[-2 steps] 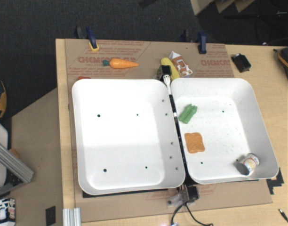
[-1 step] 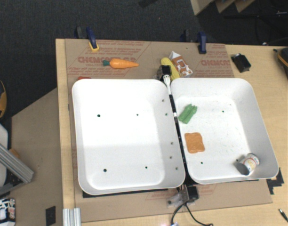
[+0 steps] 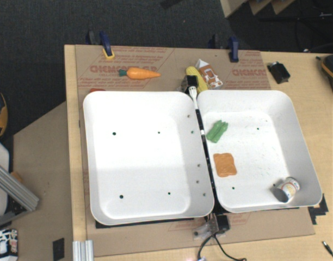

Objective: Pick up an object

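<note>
The right bin [image 3: 297, 140] holds three things. A green leafy toy [image 3: 217, 131] lies near its left wall. Below it an orange-brown flat piece [image 3: 225, 165] rests on the bin floor. A small grey and white can [image 3: 286, 190] lies on its side in the front right corner. The left bin [image 3: 90, 145] shows a plain white floor.
Behind the bins, on the brown board, lie an orange toy carrot [image 3: 139, 74], a yellow banana-like toy [image 3: 195, 75] and a small orange-and-white packet [image 3: 209, 76]. Blue clamps [image 3: 106, 45] [image 3: 233, 49] grip the board's far edge. A black block [image 3: 278, 72] sits at the back right.
</note>
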Available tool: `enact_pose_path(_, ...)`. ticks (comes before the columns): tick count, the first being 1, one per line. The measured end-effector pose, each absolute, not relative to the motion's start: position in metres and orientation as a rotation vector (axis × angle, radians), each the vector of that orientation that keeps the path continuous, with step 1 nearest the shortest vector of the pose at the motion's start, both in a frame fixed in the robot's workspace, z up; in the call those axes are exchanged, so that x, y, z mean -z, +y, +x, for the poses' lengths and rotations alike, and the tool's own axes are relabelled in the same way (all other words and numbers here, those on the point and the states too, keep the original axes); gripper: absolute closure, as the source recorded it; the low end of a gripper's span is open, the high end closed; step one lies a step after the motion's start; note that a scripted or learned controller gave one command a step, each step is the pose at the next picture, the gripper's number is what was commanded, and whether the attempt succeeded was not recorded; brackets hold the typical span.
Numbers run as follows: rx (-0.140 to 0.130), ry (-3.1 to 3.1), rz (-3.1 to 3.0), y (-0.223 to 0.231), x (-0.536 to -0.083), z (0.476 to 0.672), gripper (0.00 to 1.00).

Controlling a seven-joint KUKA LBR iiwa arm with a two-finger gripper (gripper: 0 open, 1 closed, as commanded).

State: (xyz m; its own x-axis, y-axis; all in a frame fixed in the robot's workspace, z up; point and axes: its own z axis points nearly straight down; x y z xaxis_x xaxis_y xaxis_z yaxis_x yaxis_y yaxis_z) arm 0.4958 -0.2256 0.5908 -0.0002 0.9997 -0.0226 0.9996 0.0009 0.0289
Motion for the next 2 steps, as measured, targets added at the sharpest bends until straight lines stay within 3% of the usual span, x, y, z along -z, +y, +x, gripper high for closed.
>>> enact_pose_path(1,-0.006,2.197,2.196,-0.226,-0.590,0.496,0.00)
enact_pose_path(2,0.011,2.235,2.232,-0.178,-0.396,0.483,0.00)
